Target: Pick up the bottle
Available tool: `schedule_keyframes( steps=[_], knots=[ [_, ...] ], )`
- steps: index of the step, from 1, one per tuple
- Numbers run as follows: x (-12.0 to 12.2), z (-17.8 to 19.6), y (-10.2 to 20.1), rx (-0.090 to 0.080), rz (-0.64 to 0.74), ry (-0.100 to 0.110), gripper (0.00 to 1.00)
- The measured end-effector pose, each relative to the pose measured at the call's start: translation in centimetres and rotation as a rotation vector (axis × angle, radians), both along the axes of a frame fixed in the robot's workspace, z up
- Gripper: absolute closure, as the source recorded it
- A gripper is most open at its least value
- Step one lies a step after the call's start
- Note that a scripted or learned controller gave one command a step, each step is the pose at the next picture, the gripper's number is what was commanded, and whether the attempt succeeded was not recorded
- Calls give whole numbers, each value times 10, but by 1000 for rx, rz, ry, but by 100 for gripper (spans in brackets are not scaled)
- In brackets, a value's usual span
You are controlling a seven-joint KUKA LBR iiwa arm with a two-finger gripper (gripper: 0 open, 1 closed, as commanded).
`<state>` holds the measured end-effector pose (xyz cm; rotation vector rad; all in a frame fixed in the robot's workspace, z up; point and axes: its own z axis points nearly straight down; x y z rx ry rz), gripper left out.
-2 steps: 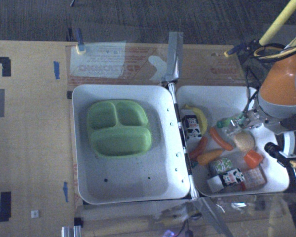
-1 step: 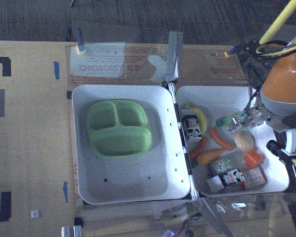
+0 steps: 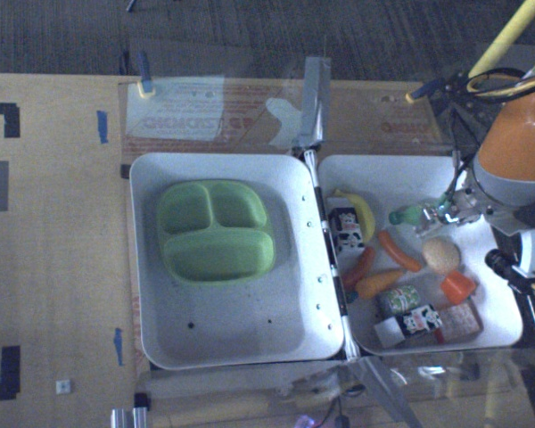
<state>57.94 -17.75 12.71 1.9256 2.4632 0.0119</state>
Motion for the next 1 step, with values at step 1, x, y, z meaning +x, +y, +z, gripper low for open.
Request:
schedule_keyframes(
  steps=[1],
  knots=[
    [1,11,-1,-1,-2,-5,100]
  ],
)
